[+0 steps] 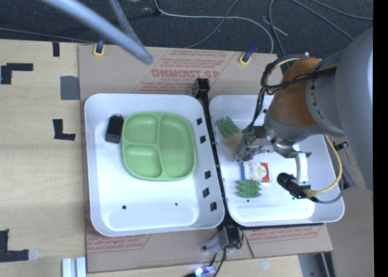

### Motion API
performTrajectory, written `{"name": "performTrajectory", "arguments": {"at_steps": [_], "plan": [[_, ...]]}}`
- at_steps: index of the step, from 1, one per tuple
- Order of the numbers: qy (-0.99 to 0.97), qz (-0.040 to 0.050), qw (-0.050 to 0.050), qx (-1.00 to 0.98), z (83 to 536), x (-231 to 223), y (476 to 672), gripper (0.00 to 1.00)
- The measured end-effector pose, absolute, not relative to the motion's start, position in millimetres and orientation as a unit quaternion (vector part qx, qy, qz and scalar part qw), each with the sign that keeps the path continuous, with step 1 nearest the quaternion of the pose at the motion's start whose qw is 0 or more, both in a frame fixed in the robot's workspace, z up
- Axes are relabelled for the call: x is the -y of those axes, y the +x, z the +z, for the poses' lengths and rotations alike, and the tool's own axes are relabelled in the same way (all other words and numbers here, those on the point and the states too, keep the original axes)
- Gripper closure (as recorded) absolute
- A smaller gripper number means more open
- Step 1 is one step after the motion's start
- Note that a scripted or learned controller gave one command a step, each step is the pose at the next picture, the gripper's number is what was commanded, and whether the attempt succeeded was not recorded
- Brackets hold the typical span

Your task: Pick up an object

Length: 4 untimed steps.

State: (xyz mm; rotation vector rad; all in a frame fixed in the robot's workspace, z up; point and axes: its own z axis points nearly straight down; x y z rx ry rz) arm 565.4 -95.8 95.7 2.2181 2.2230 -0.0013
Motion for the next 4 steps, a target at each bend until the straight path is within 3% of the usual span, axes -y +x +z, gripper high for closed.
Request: {"name": "performTrajectory", "arguments": {"at_steps": [1, 4], "plan": [[0.707, 0.0002, 0.000, -0.707, 138, 95, 560.3, 1.00], [0.707, 0.0011, 0.002, -0.707, 302, 110, 572.2, 1.00]]}}
